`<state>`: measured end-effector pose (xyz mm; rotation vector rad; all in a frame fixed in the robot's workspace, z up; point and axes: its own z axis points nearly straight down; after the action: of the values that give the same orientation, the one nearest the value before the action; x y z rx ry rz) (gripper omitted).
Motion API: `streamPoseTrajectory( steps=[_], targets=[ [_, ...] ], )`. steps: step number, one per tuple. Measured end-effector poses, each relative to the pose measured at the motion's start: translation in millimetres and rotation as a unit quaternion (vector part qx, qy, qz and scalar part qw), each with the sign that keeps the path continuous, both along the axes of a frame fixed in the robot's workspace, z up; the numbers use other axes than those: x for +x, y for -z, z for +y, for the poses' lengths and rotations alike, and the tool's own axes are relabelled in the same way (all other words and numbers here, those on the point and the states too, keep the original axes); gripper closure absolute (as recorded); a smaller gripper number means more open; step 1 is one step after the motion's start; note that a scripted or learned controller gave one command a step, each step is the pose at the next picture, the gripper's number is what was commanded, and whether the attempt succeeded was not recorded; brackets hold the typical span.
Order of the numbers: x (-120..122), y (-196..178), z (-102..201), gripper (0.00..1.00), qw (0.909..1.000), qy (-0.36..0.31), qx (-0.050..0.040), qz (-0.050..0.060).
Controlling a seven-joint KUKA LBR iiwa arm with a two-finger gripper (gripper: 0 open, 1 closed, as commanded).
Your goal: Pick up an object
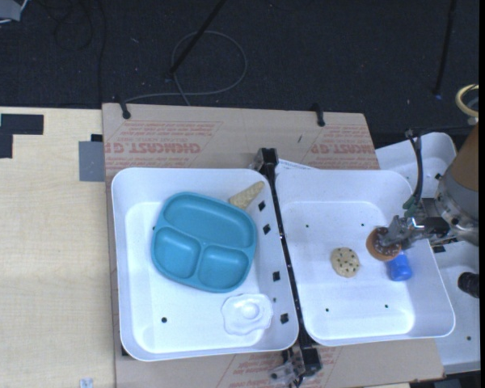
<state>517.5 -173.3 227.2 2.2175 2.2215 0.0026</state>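
Gripper [390,239] at the frame's right, over the right white bin [364,323], sits atop a round brown disc [380,246] beside a small blue block [399,269]; finger state cannot be told. A speckled cookie [345,262] lies left.

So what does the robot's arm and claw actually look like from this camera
The arm enters at the right edge as a bulky tan-orange and grey segment. A black cable loops down along it towards the wrist. The claw is a small, dark grey metal assembly with lighter silvery parts; finer detail is too blurred to make out.
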Motion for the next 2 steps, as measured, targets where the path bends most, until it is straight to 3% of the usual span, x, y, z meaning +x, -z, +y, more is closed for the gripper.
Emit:
streamPoseTrajectory(
  steps=[1,2],
  targets=[
    [0.2,-10.3,-0.8,1.00,1.0000,0.000,0.0005,0.002],
    [9.6,-12.3,49.0,1.00,1.0000,-0.002,0.0015,0.003]
  ],
)
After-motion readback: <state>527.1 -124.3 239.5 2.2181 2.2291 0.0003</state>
